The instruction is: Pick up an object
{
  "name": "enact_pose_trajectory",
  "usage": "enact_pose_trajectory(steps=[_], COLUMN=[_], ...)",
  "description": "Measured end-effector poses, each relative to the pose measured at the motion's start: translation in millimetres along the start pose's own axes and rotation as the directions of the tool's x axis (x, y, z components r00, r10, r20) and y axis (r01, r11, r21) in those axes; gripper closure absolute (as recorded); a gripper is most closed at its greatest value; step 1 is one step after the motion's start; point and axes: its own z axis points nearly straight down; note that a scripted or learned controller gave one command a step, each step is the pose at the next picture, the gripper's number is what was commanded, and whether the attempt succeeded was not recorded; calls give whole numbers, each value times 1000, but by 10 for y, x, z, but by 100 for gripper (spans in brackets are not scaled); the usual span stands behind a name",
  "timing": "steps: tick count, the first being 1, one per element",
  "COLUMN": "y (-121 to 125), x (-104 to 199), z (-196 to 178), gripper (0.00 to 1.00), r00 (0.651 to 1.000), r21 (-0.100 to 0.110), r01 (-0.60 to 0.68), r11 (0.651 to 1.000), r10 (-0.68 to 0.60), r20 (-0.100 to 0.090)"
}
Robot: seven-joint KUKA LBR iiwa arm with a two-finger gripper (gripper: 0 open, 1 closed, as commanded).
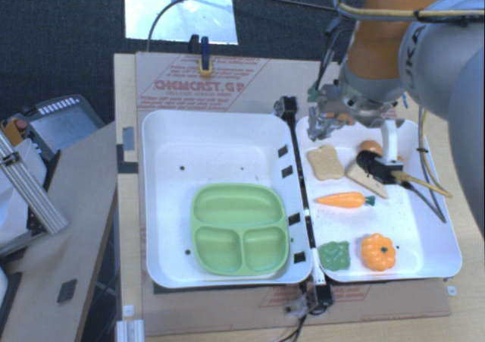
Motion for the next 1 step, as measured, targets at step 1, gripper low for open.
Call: enact_pose_trajectory(steps=[1], y=[-62], x=[530], z=[-57], gripper=[100], r00=[1000], r21=[0], r01=[0], r11=[1000], r10=[0], r20=[0])
